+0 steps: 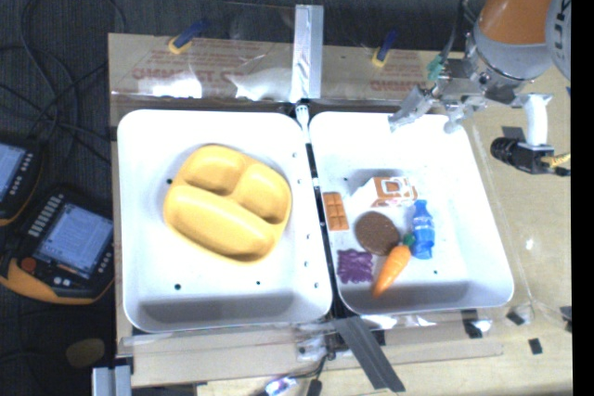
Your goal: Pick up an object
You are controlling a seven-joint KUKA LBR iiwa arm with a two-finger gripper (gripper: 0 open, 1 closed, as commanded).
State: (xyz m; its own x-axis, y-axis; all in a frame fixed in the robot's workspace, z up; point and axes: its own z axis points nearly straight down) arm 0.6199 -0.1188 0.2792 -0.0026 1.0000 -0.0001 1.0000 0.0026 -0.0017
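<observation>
Overhead, two shallow white bins side by side on the desk (538, 227). In the left bin (139, 292), one large yellow bread-shaped lump (227, 201), lobed, near the middle, reaching toward the divider. In the right bin (483, 283), a cluster of small things toward the near half: an orange-brown waffle-like bar (335, 210) close to the left wall; a small white and orange carton (393, 189) further back; a round brown cookie (376, 233) in the centre, touching or nearly touching the bar's lower end; a small blue bottle (422, 228) just right of the cookie, lengthwise along the bin; an orange carrot (393, 266) slanting below the cookie, green tip up beside the bottle's foot; a purple bunch of grapes (354, 265) just left of the carrot.

Up at the far right, the grey arm with its orange band (516, 9), wrist over the back right corner of the right bin. The hand (429, 108) above that bin's far rim, well apart from every item in the cluster, nothing between its fingers. Fingers spread apart, one metal finger (408, 110) pointing left over the rim, the other near the corner.

Behind the bins, crumpled clear plastic (251, 79) on a cardboard sheet, with blue and yellow clamps (189, 35) at the edge. Left of the desk, a teach pendant (65, 246) with lit screen on dark carpet.
</observation>
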